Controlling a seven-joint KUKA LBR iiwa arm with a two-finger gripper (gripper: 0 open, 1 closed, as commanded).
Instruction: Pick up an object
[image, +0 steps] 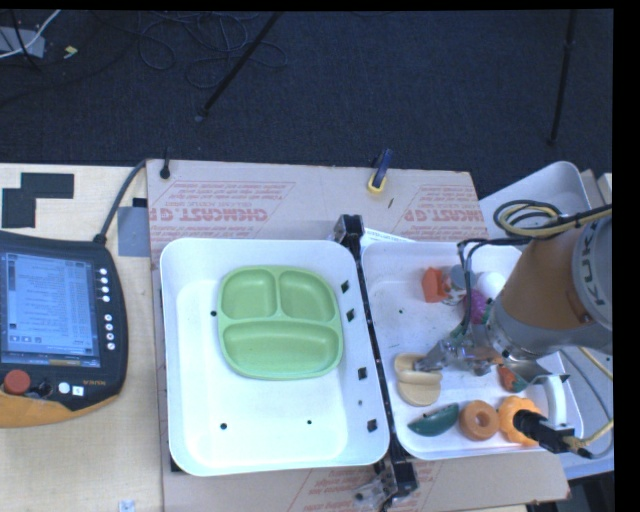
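My gripper (447, 356) hangs low in the right bin (385, 262), below the grey arm and its orange band (540, 278). It sits just above and right of two beige food pieces (417, 384). Along the bin's front lie a dark green piece (432, 420), an orange ring (479, 420) and another orange piece (516, 417). At the back are a red-orange item (436, 283) and a pink-purple item (489, 292), the latter partly hidden by the arm.
The left bin (190, 400) holds a green divided plate (280, 322). A teach pendant (55, 320) lies on the bench at far left. A yellow-and-blue clamp (379, 175) sits on the cardboard behind the bins. Cables (528, 214) loop at the right.
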